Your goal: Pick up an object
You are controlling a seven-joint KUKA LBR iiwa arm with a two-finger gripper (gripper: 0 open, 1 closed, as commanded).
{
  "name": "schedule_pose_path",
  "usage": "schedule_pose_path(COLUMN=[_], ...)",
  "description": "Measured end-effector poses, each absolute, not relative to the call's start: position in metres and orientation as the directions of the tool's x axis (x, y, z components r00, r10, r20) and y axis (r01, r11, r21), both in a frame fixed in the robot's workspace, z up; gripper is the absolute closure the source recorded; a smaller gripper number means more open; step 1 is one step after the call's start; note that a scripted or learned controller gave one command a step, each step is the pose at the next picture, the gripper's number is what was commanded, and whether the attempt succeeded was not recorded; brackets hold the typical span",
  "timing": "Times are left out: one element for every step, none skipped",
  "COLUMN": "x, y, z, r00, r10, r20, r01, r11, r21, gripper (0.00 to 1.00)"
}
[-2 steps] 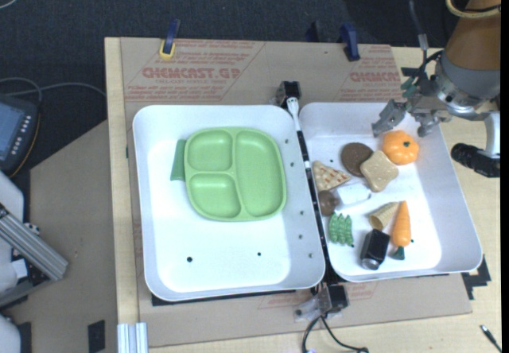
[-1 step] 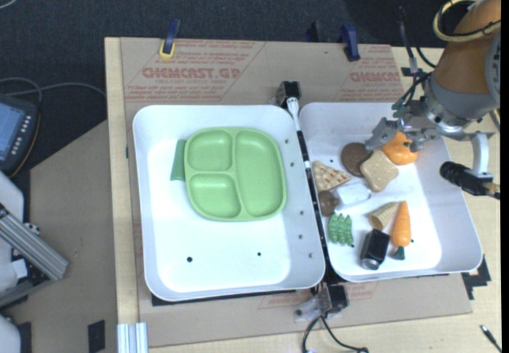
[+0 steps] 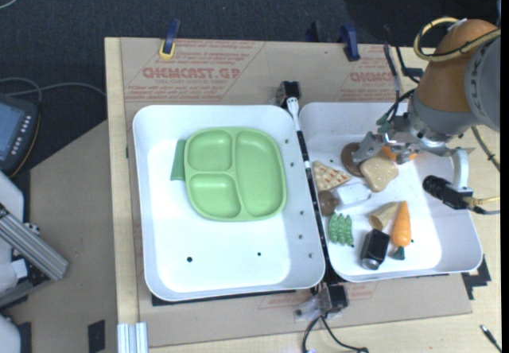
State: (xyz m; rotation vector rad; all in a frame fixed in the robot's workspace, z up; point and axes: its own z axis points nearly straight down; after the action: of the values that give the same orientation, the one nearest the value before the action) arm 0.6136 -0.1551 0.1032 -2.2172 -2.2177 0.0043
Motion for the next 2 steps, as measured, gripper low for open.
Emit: schedule_pose_path(x=[0.615,0.617], y=[-0.155,-0.156], z=[0.087,0.1], r00=[0.0,0.0], r10=[1.0,1.0], r20=[0.0,-0.003], r01=[1.0,1.0], r11=[0.0,0.0], r21=[0.001,0.01], gripper=[0.0,1.0])
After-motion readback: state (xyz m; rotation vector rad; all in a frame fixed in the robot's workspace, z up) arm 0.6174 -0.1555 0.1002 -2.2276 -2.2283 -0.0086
